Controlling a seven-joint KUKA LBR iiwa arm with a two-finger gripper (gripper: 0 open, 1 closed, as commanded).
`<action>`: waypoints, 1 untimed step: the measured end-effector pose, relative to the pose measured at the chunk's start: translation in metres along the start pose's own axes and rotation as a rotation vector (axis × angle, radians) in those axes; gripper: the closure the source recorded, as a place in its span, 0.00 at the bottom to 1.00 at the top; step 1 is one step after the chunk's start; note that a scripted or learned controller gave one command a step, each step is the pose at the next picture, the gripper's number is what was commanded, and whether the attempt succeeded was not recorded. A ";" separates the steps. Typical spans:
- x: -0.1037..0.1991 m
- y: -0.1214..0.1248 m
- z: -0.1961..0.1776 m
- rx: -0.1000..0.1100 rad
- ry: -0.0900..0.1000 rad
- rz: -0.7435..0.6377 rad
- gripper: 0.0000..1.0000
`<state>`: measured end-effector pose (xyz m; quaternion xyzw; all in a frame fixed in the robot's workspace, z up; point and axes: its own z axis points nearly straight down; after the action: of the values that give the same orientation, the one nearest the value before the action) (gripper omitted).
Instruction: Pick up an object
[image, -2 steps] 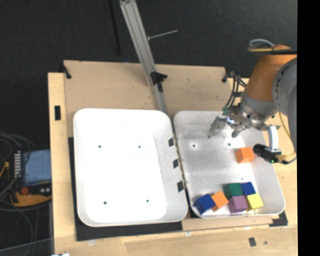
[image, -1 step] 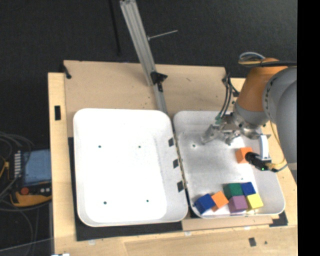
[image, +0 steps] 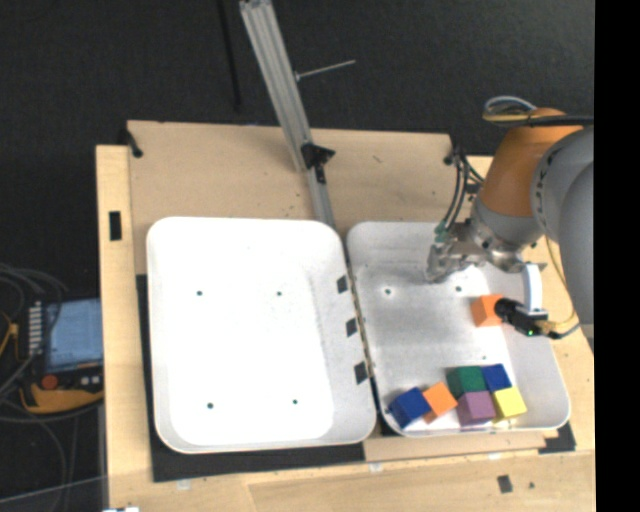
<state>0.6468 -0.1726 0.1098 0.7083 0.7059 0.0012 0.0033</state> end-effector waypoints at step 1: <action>0.002 0.003 -0.045 0.000 0.002 -0.006 1.00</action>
<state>0.6494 -0.1701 0.1545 0.7063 0.7079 0.0019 0.0024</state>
